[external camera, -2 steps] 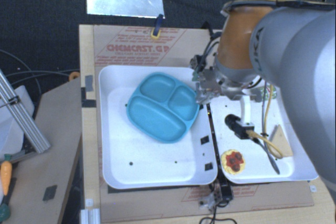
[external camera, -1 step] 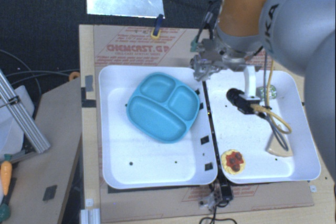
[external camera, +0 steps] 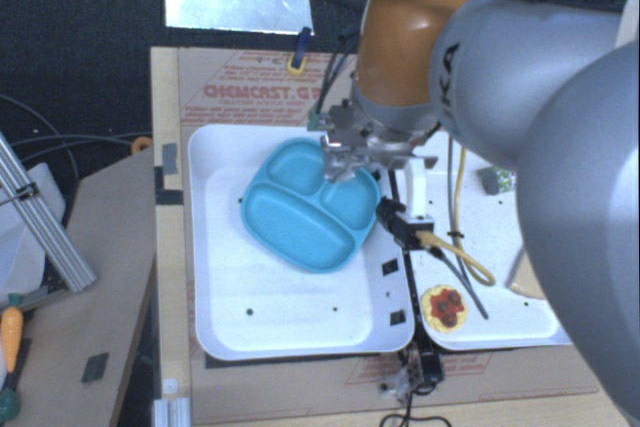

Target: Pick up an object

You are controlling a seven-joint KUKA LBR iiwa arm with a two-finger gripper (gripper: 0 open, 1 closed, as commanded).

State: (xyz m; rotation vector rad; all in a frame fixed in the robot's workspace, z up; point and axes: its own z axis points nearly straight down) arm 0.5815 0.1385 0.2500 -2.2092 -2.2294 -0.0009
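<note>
carefully now: the fingers (external camera: 340,165) sit at the blue divided plate (external camera: 312,206)'s upper ridge, their opening impossible to tell; close squarely on a divider before lifting.

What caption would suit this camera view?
Grey arm's gripper poised at the blue divided plate in the left white bin; toy pizza lies in the right bin.

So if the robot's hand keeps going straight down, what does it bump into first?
Most likely the blue plate. The hand points down over the plate's upper right part, in the left bin. How far above it sits is hard to tell from this view.
</note>
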